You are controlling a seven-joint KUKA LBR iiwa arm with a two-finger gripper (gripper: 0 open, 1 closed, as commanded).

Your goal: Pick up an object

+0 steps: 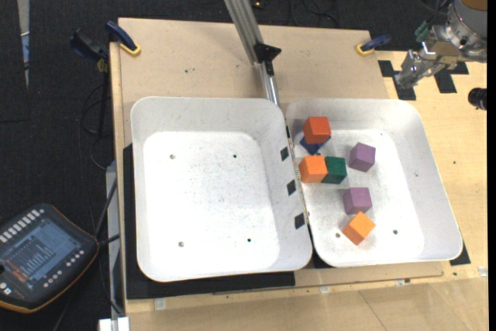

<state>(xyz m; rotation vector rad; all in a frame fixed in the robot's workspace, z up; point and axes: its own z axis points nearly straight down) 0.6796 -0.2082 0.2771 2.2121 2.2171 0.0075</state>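
One arm reaches in at the upper right, its gripper hanging over the surface beyond the right bin, well apart from the blocks. Whether it is open or closed is too small to tell. Orange block partly hides a blue block.

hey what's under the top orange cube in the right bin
A blue block sits under the top orange cube; just its lower edge pokes out. The rest is covered, so its full shape can't be told.
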